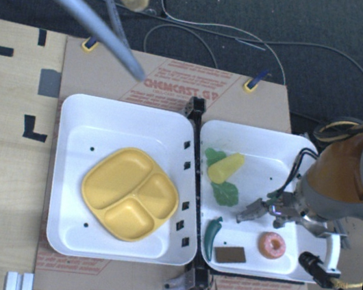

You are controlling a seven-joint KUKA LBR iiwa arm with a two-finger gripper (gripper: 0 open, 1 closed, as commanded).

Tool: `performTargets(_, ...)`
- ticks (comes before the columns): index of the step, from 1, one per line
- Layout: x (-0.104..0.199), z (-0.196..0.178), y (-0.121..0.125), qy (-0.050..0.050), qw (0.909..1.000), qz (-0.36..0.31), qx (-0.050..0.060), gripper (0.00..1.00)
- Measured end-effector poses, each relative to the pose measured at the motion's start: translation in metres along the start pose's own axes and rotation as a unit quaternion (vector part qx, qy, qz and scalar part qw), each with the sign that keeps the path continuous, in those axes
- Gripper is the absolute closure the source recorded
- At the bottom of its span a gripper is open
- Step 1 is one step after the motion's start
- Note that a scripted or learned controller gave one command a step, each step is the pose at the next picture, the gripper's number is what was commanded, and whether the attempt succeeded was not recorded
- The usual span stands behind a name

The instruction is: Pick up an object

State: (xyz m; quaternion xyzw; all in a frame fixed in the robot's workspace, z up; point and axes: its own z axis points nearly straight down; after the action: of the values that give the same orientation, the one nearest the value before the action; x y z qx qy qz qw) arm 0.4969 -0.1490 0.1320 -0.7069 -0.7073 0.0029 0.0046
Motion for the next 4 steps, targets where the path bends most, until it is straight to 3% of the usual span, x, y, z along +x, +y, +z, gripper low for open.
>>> performTargets(1,0.0,0.052,0.0,-0.001,1.0,0.0,-0.002,0.0)
performTargets(2,0.0,0.041,0.001,-0.001,1.0,0.0,-0.002,1.0)
performTargets(3,0.008,-0.012,0.006,-0.001,1.0,-0.001,-0.004,1.0)
performTargets(4,-0.001,-0.059,0.004,-0.001,1.0,0.0,-0.004,1.0)
